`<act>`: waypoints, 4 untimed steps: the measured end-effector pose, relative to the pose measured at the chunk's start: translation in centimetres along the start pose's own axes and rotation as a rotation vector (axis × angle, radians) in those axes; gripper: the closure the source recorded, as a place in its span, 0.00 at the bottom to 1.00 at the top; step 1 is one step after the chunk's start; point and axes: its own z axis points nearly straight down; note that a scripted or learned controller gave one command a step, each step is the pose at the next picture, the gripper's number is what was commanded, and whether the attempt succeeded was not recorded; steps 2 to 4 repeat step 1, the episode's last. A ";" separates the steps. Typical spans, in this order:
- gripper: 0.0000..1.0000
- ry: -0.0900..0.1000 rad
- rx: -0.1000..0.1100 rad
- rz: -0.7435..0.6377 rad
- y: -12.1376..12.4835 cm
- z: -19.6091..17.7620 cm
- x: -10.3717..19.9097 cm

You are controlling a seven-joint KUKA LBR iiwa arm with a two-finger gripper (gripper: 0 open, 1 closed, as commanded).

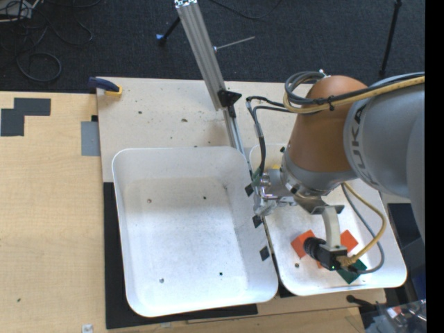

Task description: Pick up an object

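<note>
**Arm low over the right bin, nothing seen in its grasp**

The grey arm [374, 137], with its orange band, reaches in from the right and hangs over the right bin [300, 277]. The tool [266, 198] sits at that bin's left edge, just beside the wall it shares with the left bin [180, 241]. From this slant I cannot tell whether the tool is spread or pressed together, and nothing is seen caught in it.

The things to pick lie in the right bin, toward its near end: a flat orange piece [302, 244], a second orange piece [349, 240] close by on its right, and a green piece [351, 275] near the front rim. All three are apart from the tool.

The left bin's floor bears a few dark specks. Behind the bins, an aluminium rail [205, 50] slants up from the pale surface [166, 116].
</note>
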 end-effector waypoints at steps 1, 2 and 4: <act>1.00 -0.001 -0.001 0.000 -0.6 -1.1 5.3; 1.00 -0.001 -0.001 0.000 -0.6 -1.1 5.3; 1.00 -0.001 -0.001 0.000 -0.6 -1.1 5.3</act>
